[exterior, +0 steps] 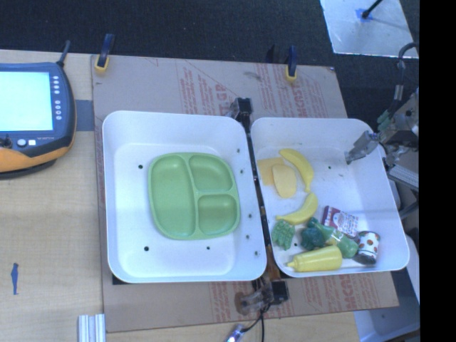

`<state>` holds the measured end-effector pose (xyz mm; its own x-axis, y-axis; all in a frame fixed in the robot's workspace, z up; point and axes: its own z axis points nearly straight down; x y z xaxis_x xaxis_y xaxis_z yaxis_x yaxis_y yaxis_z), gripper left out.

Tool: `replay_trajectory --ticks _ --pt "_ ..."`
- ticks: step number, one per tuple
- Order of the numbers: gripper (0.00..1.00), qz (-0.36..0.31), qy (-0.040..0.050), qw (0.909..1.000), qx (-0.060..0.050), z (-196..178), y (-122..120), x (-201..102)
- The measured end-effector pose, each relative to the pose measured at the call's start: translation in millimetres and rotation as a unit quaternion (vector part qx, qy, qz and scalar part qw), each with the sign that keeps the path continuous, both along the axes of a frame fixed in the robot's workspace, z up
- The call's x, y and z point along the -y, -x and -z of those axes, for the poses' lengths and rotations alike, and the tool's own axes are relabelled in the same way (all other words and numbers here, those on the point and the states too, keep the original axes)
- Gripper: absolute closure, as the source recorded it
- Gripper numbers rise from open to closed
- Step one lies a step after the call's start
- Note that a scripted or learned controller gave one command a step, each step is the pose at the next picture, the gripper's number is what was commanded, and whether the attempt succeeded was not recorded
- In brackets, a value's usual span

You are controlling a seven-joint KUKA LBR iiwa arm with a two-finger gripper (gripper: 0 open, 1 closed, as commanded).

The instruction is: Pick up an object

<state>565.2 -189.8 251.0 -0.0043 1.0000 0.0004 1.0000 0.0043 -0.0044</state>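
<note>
The pickings are all in the right-hand bin (370, 198), bunched toward its near half, and any of them would do for the task as worded. Handiest looks the upper banana (298, 165), lying curved near the bin's middle with a pale yellow slice (284, 180) touching its inner side; it looks like moulded plastic play food, so I'd judge it light, stiff and a bit slick, best pinched across its narrow middle where the curve is fattest, not at the tapering tips. A second banana (302, 210) lies just below, apart from the first. Nearer the front edge things get crowded: a green broccoli piece (283, 234) and a darker green one (313, 235) sit side by side, a yellow corn cob (315, 261) lies along the front wall beneath them, a small red-and-white packet (340, 222) leans just to their right, and a little round tin (368, 248) sits in the corner. Those would likely nudge one another if grabbed, and the packet looks thin and floppy. The gripper (360, 150) hangs at the bin's far right rim, well apart from all of it, holding nothing; its tip is too small and blurred for me to say how it is set. The left bin (121, 191) carries only a green divided plate (193, 194), and an orange-edged tablet (32, 116) rests off to the left on the bench (50, 226).
</note>
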Motion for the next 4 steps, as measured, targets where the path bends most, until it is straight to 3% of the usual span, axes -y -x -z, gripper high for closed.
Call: replay_trajectory --ticks 1,2,3,4 --pt "0.00 -0.001 0.0002 1.0000 -0.001 98.5 18.3 -66.0" --pt "0.00 -0.001 0.0002 1.0000 -0.001 157.2 18.4 -51.0" --pt "0.00 0.000 0.0000 1.0000 0.000 159.5 56.4 -75.0" --pt "0.00 0.001 -0.0002 1.0000 0.001 159.0 -14.8 -73.3"
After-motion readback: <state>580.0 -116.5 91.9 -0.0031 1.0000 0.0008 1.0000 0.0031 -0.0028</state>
